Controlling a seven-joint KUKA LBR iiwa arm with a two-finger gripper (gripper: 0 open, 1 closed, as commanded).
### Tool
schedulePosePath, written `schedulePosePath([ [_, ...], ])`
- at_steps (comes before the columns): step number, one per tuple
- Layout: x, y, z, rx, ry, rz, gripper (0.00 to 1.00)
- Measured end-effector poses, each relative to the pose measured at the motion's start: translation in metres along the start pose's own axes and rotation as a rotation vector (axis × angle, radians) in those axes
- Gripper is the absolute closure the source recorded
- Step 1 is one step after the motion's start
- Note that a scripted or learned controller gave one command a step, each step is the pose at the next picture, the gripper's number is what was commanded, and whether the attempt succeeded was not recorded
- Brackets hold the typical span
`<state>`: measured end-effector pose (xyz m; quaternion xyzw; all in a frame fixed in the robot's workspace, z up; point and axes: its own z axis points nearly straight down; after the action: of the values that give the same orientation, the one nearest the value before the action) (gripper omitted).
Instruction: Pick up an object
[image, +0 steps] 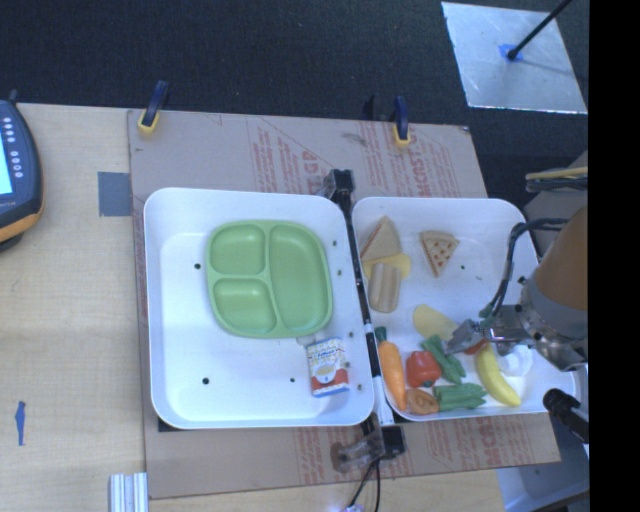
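The right bin (470, 215) holds several toy foods: a tan bread slice (381, 243), a pizza wedge (438, 250), a pale roll (385, 288), a yellow lemon-like piece (433, 320), an orange carrot (393, 368), a red tomato (423, 368), green beans (458, 396) and a banana (496, 378). My gripper (468, 337) is low over the right bin's lower right part, its fingers (460, 335) pointing left toward the yellow piece and the green vegetables. Nothing shows between the fingers.
The left bin (175, 320) holds a green divided plate (270, 278) and a small carton (327, 366) near its lower right corner. A divider bar (355, 290) runs between the bins. Clamps (401, 128) sit at the board's far edge. A pendant (15, 170) lies far left.
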<state>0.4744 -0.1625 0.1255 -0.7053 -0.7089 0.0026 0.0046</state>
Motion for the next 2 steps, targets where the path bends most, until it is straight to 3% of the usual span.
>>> schedulePosePath([
  [1,0.069,0.035,0.036,-0.005,0.001,-0.008,0.00],
  [2,0.010,0.000,0.034,-0.004,-0.002,0.008,0.00],
])
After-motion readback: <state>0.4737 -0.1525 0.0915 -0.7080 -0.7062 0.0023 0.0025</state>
